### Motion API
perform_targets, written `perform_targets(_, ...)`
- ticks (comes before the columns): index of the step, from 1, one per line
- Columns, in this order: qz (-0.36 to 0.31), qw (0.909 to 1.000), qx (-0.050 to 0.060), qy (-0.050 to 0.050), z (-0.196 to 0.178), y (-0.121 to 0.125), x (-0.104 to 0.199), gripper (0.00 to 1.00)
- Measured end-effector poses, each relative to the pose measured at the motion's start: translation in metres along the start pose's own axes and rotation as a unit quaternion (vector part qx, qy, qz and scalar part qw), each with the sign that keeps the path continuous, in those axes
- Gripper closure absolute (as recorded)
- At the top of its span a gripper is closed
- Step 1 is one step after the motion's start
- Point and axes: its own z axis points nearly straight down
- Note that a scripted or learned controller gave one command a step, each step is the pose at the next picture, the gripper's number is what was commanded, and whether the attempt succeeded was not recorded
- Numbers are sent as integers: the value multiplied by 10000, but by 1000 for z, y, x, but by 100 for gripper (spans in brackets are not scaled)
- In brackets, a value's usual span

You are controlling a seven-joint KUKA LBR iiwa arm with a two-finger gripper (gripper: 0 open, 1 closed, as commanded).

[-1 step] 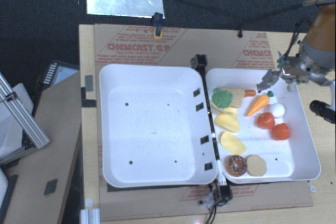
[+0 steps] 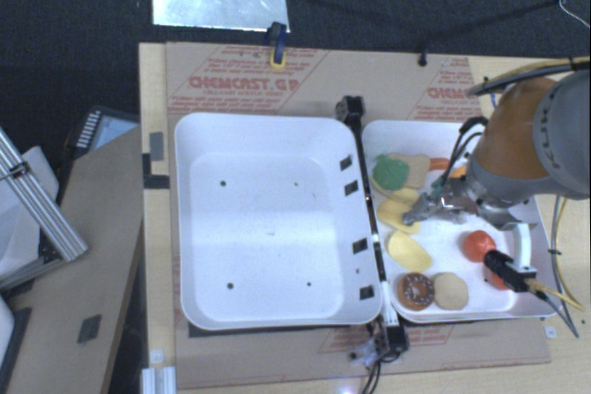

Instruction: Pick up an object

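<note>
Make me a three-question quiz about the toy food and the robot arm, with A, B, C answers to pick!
1. Where is the toy food?
A. right bin
B. left bin
C. floor

2. What colour is the round piece by the gripper?
A. blue
B. red
C. purple

3. What is the arm doing?
A. parked away from the bench
B. reaching over the left bin
C. reaching over the right bin

Answers:
1 A, the donut, the green piece and the rest lie in the right bin.
2 B, it is red-orange.
3 C, the gripper is low among the yellow pieces in the right bin.
</note>
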Motion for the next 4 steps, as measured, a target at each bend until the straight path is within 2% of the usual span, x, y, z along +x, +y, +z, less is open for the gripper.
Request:
perform_targets(1, -46, 10000, -65, -16, -4, 87, 35, 0)
perform_targets(2, -26, 10000, -52, -18, -14, 85, 32, 100)
perform_targets(3, -36, 9999, -141, -30, -239, 113, 52, 100)
perform_targets(4, -2, 10000, 36, -5, -94, 55, 72, 100)
